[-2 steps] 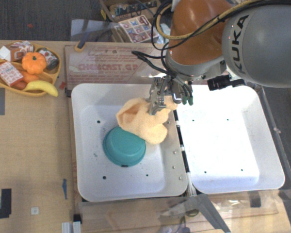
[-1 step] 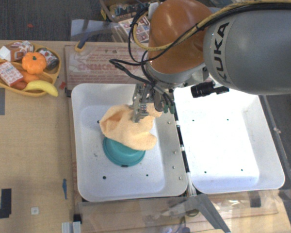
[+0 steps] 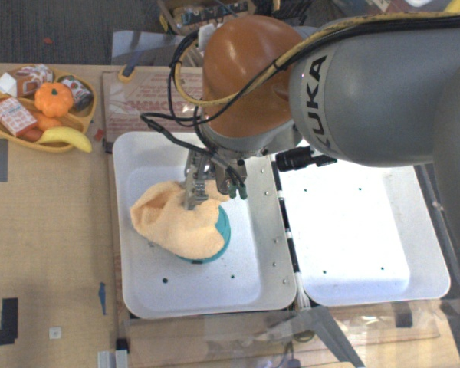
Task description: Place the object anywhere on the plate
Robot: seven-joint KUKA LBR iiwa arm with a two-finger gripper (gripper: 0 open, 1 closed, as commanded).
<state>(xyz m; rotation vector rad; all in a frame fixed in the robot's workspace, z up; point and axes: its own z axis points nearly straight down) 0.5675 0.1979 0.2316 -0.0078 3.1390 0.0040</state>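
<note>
With the yellow cloth draped over the teal plate in the left bin, and the gripper spread apart at its upper edge — clamped on nothing — lift straight up, slowly, without snagging fabric.

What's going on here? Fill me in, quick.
A grey KUKA arm reaches in from the right, its gripper down over the left bin. Right under it lies a yellow cloth, draped over a teal plate whose rim peeks out at the cloth's right side. The fingers reach the cloth's top, but whether they grip it can't be told. The right bin sits alongside, and a bowl of toy food rests on the bench, upper left.
</note>
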